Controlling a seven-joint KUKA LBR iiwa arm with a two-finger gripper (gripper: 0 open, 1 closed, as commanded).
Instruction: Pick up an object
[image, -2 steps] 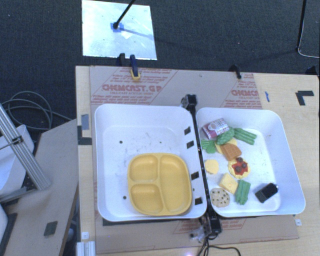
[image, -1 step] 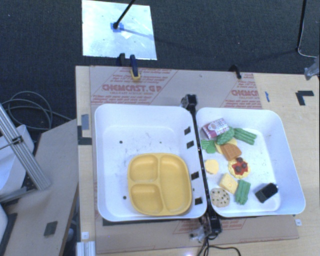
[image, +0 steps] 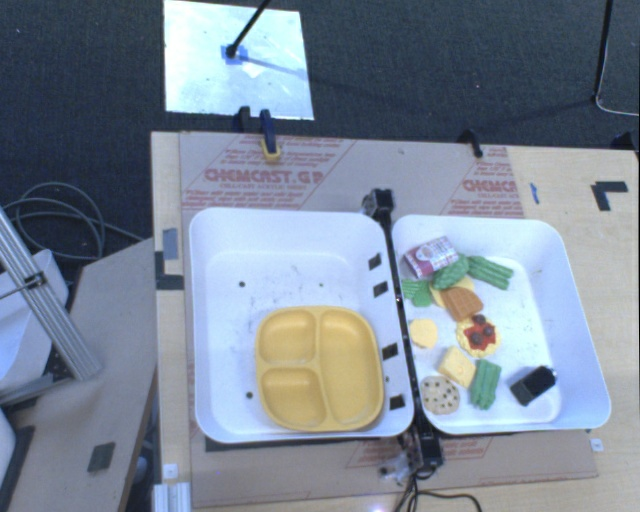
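You've got a glossy yellow three-compartment tray (image: 320, 367) at seven o'clock, flat toy foods (image: 460, 330) clustered at four; gripper state: cannot tell.

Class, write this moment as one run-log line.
stage: before pick | left bin: yellow tray | right bin: toy food, black block

Your bench (image: 170, 330) carries a yellow divided plate (image: 320, 367) in the left bin (image: 215, 300), near its front right corner.

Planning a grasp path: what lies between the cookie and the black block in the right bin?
In the camera view, a green toy piece lies between the cookie and the black block.
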